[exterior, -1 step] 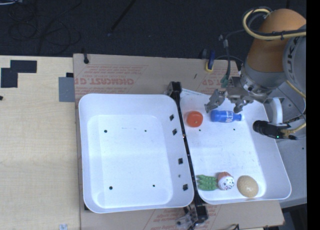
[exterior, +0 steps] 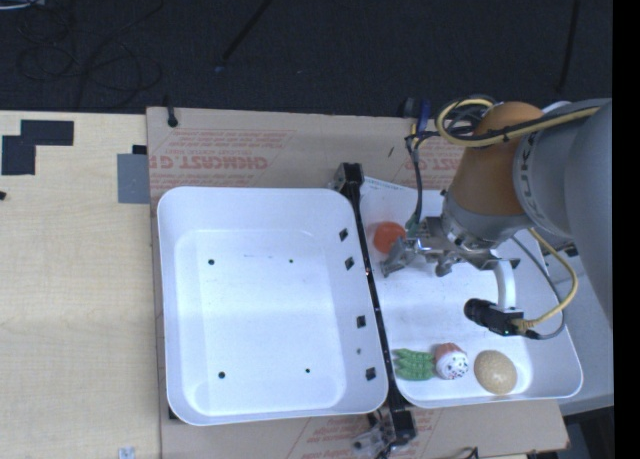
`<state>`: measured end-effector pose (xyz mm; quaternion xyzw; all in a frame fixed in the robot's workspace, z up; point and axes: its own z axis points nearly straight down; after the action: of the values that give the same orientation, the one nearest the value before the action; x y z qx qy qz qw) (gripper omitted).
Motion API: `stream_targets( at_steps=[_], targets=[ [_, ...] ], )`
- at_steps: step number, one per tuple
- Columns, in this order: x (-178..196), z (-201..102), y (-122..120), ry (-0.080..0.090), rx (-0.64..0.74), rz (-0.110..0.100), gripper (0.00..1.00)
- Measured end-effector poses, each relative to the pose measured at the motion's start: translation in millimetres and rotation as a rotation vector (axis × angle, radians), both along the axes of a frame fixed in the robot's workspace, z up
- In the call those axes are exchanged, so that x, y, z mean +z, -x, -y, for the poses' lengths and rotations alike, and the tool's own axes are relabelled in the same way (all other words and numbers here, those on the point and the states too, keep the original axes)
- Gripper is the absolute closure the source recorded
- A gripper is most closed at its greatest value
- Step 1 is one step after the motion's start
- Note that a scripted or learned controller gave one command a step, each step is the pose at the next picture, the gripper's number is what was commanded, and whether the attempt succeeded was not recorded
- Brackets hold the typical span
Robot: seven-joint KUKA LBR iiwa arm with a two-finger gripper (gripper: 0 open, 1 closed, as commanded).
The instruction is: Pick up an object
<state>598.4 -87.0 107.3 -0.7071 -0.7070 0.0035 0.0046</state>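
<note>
My gripper (exterior: 412, 267) hangs low over the upper left part of the right bin (exterior: 560, 367), open, with nothing between its fingers. An orange-red ball (exterior: 386, 237) lies just up and left of the left finger, close to the bin's left wall. Along the front wall of the same bin lie a green ridged piece (exterior: 411, 363), a white piece with red speckles (exterior: 451, 361) and a tan egg-shaped piece (exterior: 495, 371). These three sit well below the gripper.
The left bin (exterior: 170, 277) stands beside the right one, split from it by a black divider (exterior: 365, 287). A black cable plug (exterior: 492, 315) and yellow cables (exterior: 462, 119) hang from the wrist. Cardboard lies under both bins.
</note>
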Motion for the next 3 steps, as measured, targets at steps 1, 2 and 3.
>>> stream_targets(
  at_steps=[1,2,3],
  targets=[
    [-22,5,-45,0.000,0.002,0.002,0.00],
    [-20,69,-42,0.004,-0.003,0.009,0.00],
    [-10,67,-42,0.000,-0.003,0.003,1.00]
  ],
)
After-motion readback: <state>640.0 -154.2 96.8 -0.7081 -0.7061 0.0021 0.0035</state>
